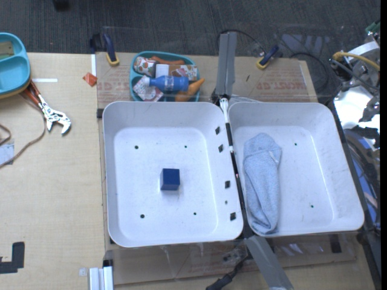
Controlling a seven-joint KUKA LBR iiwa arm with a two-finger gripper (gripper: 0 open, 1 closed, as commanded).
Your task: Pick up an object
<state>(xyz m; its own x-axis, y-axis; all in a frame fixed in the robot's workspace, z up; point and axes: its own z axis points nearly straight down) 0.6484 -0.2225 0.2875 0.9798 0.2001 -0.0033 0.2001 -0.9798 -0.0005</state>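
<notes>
White bins side by side. Blue cube (170, 179) sits mid left bin (121, 132); grey cloth (262, 180) lies along right bin (326, 138), left side. Claw state: can't tell. Step: pre-approach; next needs descent w/ open claw over a target.

floor (181, 11): dark grey carpet | bench (54, 210): light wood, evenly lit

A light blue tray (11, 62) at ten o'clock is cut off by the left edge. The contents of the small teal tub (164, 77) at twelve o'clock are too jumbled to be identified. Machinery (361, 71) at two o'clock is cropped and overexposed.
</notes>
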